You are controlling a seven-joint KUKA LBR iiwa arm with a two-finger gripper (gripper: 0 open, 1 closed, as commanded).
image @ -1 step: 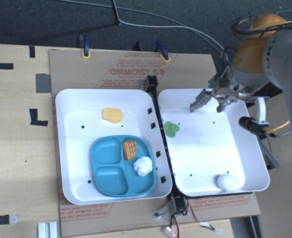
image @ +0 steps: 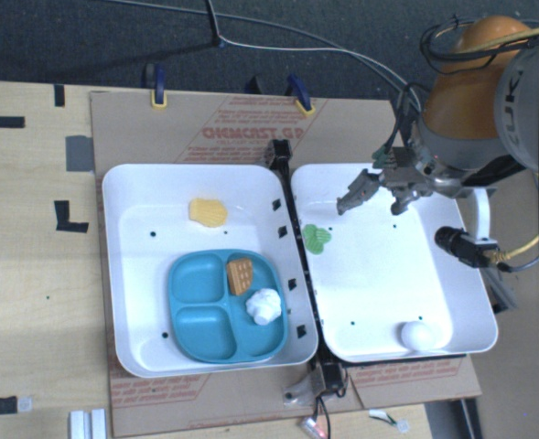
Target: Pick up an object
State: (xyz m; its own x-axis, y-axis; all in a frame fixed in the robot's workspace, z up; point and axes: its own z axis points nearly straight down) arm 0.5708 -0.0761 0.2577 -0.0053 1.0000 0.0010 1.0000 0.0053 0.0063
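A small green object (image: 317, 239) lay at the left edge of the right bin (image: 452, 282), beside the divider. The claw (image: 375, 201) hovered above that bin, near it but apart, fingers spread and holding nothing. A white ball (image: 419, 335) sat by the bin's near wall.

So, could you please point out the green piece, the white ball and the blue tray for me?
green piece (image: 317, 239): camera view, its middle.
white ball (image: 419, 335): camera view, its top.
blue tray (image: 196, 332): camera view, floor of its large compartment.
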